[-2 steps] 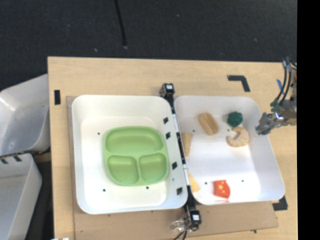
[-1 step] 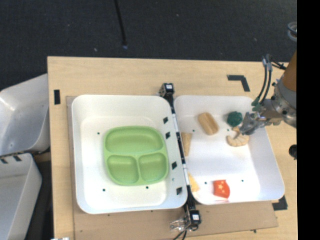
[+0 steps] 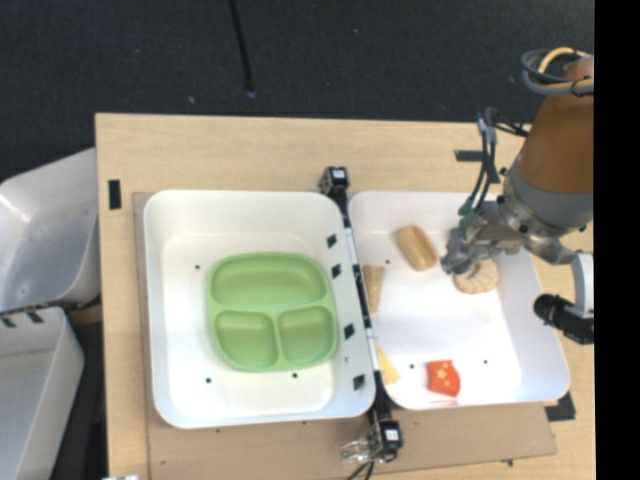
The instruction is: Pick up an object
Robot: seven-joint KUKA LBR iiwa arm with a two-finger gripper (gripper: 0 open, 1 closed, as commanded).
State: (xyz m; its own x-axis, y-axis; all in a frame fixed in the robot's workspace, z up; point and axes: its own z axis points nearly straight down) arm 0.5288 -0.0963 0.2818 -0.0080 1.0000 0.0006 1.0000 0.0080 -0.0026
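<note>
Hovering: fingers [image 3: 462, 258] over round cracker [image 3: 478, 279] | touching | grip state unclear

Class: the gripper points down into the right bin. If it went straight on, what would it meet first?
Most likely the round tan cookie-like piece just under the gripper, then the right bin floor; depth is hard to judge from this slant.

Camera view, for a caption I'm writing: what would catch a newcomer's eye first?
The green divided tray in the left bin stands out most. In the right bin, the grey arm's pincer is down over a round tan biscuit, and a small red piece lies near the front edge.
</note>
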